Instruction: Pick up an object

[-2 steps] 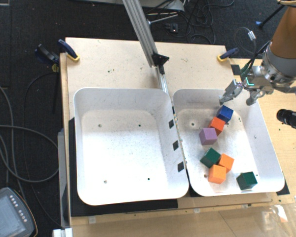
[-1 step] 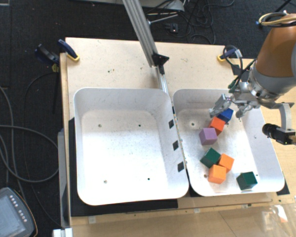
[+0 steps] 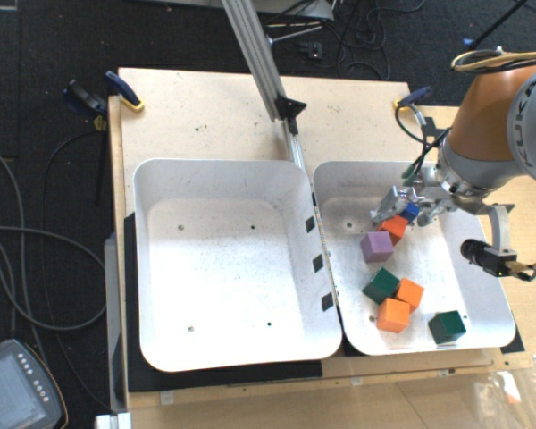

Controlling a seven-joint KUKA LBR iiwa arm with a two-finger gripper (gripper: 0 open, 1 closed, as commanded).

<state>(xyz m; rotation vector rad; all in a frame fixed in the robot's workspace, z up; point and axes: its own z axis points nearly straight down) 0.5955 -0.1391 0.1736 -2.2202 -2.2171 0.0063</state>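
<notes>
Right bin — tool low over orange block beside purple cube.

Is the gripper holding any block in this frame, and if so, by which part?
It cannot be told. The gripper is low in the right white bin, over a small orange block with something blue beside it; no clear hold shows.

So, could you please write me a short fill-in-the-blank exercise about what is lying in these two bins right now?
1. All the blocks lie in the ____ bin.
2. The block nearest the purple block, just above it by the gripper, is ____.
3. The number of dark green blocks, one mid-bin and one near the front corner, is ____.
4. The two orange blocks near the front are ____ each other.

Missing words: right; orange; two; touching
</notes>
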